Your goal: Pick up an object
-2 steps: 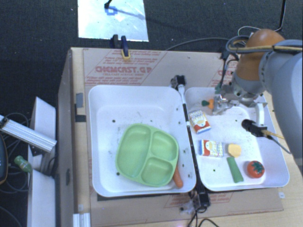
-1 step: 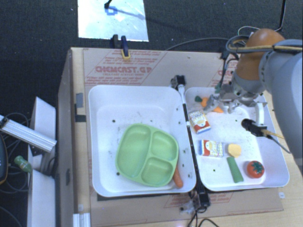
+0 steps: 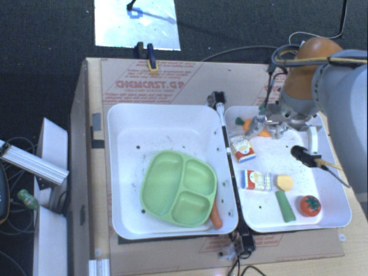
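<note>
Setting: dark carpet lay round a worktop (image 3: 172, 79) sheeted in brown printed board, bearing two shallow white bins side by side.

End effector: the end effector (image 3: 270, 125) hung low over the far end of the right bin (image 3: 330, 209), under the grey arm with its orange band; whether it was apart or together could not be told (the wrist body hid that from this slant), and nothing could be seen held in it.

Nearest object: an orange carrot-like piece (image 3: 248, 123) lay just beside the end effector, toward the bins' shared wall, at the bin's far end.

Key relation: judged from this, the carrot-like piece was the likeliest target, lying toward the left bin from the tool; its long axis was too small to read.

Next out: a small red-and-white carton (image 3: 242, 148) lay nearer the camera, near the dividing wall.

Farther: a second carton (image 3: 255, 180), a yellow piece (image 3: 284, 183), a green stick (image 3: 284, 206) and a red tomato-like toy (image 3: 310, 205) lay toward the bin's near end, well apart from the tool.

Left bin: the left bin (image 3: 129, 137) held a green divided plate (image 3: 179, 187), with an orange sausage-like piece (image 3: 216, 217) at its edge.
</note>
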Controlling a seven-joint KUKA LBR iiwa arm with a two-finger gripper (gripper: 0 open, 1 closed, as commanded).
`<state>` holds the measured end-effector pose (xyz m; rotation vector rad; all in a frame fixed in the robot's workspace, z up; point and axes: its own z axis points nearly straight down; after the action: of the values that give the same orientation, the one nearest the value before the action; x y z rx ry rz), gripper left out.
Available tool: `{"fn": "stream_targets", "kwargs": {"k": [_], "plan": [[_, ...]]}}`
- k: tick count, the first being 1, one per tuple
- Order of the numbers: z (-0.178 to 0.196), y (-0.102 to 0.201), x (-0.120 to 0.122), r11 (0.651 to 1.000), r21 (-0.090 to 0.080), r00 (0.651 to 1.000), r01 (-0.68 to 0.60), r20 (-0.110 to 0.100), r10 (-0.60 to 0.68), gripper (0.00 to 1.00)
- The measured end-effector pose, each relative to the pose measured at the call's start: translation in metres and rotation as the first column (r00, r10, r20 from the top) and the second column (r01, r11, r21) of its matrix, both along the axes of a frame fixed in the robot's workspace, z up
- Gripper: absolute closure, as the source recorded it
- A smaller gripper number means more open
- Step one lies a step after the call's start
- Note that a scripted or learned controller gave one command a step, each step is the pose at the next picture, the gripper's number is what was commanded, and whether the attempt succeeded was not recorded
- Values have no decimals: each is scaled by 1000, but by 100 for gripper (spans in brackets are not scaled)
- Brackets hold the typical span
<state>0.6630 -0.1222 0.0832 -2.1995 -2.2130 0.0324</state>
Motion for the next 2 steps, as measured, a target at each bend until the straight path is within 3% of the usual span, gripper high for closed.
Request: {"fn": "stream_targets", "kwargs": {"k": [2], "plan": [[-1, -1, 0, 1000, 1, 1000, 2, 0, -2, 0]]}}
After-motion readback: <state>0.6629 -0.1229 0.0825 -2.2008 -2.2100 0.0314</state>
